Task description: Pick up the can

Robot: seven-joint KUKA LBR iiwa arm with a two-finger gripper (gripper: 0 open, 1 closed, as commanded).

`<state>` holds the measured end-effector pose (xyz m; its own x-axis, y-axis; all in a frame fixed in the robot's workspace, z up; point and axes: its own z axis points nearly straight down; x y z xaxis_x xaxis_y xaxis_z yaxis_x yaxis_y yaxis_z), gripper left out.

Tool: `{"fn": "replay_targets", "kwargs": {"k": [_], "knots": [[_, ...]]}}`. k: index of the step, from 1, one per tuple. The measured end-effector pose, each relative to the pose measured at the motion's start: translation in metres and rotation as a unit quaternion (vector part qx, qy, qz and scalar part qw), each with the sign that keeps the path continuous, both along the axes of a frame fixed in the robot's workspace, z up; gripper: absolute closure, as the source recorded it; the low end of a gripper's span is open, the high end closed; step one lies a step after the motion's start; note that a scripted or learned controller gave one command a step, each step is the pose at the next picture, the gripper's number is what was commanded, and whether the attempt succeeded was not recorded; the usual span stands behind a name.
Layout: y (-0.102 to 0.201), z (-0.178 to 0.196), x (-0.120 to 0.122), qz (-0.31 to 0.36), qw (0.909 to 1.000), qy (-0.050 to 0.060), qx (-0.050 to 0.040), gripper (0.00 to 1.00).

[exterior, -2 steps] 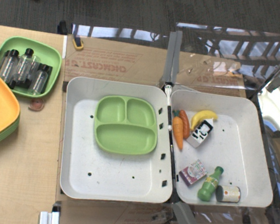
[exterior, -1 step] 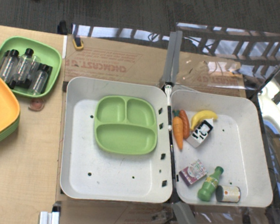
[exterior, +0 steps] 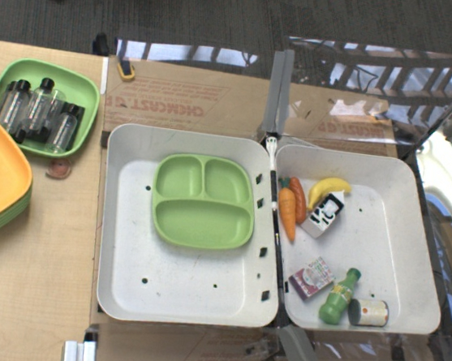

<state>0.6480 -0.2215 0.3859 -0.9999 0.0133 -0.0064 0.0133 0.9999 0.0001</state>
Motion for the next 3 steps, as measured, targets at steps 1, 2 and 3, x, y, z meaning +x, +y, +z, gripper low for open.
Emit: {"fn": "replay_targets", "kwargs": {"k": [1,2,3], "knots": [[-0.001,-0.068,-0.008,-0.090,0.9959,0.001,0.0005,1.00],[-0.001,-0.103,-0.085,-0.033,0.9995,0.002,0.0001,1.00],[0.000,-0.084,-0.039,0.072,0.9974,0.000,-0.0004,1.00]]}}
